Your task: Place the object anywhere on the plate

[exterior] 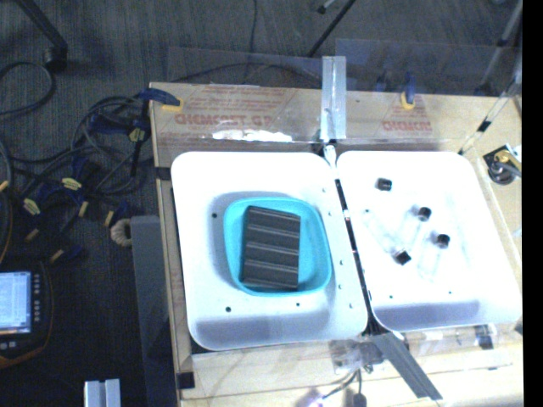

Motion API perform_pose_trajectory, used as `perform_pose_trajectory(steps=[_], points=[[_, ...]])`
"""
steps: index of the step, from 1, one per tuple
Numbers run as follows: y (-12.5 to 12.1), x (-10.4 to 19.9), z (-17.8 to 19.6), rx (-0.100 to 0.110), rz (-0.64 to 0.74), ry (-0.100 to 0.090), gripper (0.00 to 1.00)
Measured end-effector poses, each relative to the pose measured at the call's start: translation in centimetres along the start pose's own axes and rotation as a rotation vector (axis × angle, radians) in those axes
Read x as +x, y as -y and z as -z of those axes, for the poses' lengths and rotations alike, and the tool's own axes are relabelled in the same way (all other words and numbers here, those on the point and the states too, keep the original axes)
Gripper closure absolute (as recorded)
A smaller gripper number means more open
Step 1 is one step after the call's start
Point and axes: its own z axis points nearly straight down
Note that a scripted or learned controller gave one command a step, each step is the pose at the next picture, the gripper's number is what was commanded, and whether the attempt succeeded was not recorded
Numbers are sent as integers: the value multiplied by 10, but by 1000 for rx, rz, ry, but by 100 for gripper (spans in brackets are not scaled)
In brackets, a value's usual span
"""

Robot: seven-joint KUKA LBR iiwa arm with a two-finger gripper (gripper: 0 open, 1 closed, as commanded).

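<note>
Nearest us: left bin [195, 312] at worktop [254, 108] front-left | dark ribbed block [271, 247] lies flat on blue plate [318, 261], so we judge the placement done | right bin [501, 295] holds small vials [422, 214] | hand state: we can't tell

Wooden bench [254, 113] bears two white bins [195, 312], apparently touching.

- The pose of the arm cannot be told from this overhead view.
- The place and state of the gripper cannot be told either.
</note>
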Motion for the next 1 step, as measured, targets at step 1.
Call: perform_pose_trajectory(steps=[1], points=[[2, -14, -110, 5, 0, 2, 0]])
